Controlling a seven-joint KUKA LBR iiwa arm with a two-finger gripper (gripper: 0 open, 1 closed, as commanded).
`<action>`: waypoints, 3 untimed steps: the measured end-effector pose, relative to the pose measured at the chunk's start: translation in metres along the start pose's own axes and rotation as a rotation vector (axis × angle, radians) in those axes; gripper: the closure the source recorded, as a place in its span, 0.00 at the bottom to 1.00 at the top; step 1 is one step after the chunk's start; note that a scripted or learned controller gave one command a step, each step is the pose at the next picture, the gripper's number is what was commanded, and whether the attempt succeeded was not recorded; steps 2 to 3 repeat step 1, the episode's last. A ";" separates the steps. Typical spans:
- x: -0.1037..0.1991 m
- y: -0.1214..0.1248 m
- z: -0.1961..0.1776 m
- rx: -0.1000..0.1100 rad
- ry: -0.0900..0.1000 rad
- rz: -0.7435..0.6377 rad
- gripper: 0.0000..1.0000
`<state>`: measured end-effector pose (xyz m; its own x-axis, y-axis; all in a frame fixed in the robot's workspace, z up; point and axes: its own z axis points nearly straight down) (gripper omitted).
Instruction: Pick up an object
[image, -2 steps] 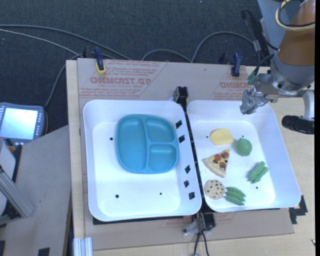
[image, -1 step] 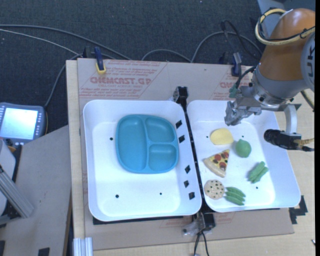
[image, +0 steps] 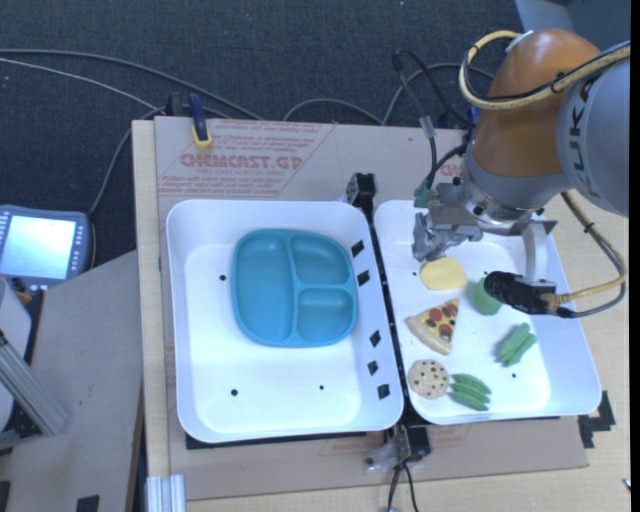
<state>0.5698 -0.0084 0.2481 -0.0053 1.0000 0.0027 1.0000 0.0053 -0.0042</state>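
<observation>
My gripper (image: 436, 246) hangs low over the back left of the right bin (image: 570, 385), its tips just above and touching the edge of a pale yellow toy food piece (image: 444, 274). In front of that lie a pizza slice (image: 435, 327), a chocolate-chip cookie (image: 428, 378), a green pea pod (image: 470, 390) and a second green pod (image: 515, 343). A round green piece (image: 485, 297) sits partly behind a black cable fitting. The arm's body hides the back of the bin.
The left bin (image: 200, 390) holds a blue divided plate (image: 295, 287). A black divider with clips (image: 372, 300) runs between the bins. Cables trail from the arm across the right bin's right side. A tablet (image: 40, 245) lies off the bench at left.
</observation>
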 end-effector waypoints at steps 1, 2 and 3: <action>0.056 -0.026 0.000 0.000 0.001 -0.001 1.00; 0.056 -0.026 0.000 0.000 0.001 -0.001 1.00; 0.056 -0.026 0.000 0.000 0.001 -0.001 1.00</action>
